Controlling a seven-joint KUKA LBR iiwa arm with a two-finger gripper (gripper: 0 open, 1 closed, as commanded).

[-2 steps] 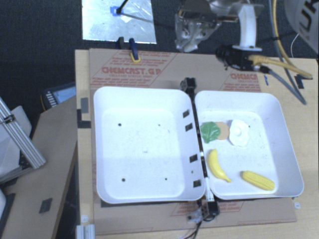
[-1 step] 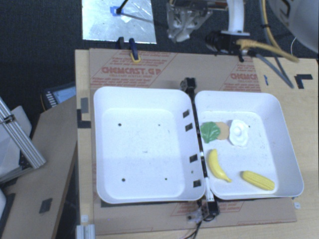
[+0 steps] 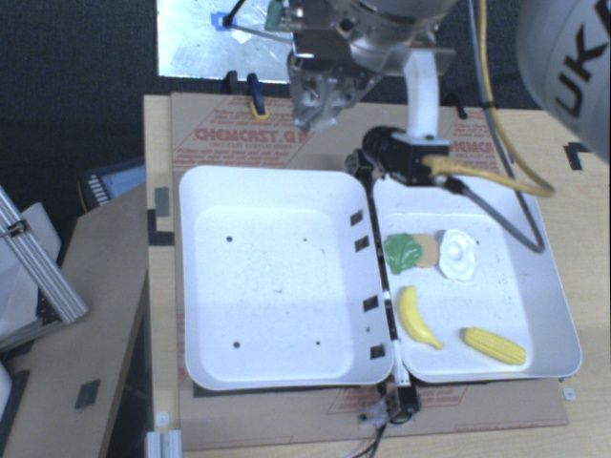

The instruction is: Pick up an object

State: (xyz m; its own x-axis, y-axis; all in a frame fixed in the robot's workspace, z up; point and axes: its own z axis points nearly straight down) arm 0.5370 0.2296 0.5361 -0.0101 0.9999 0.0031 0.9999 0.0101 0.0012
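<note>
Well above the bench, near its far edge beyond the left shallow white plastic bin (image 3: 205, 198): the metallic two-finger gripper (image 3: 315, 113), pointing down, nothing visible between its tips; whether spread or closed, cannot tell. Well apart from it, in the right shallow white plastic bin (image 3: 549, 299): a green leafy toy lettuce (image 3: 402, 251) by the inner wall, touching a tan round piece (image 3: 428, 248); just beside that, a white fried-egg toy (image 3: 457, 254); nearer the front edge, a yellow curved toy banana (image 3: 416, 317) and a yellow corn cob (image 3: 494, 345).
</note>
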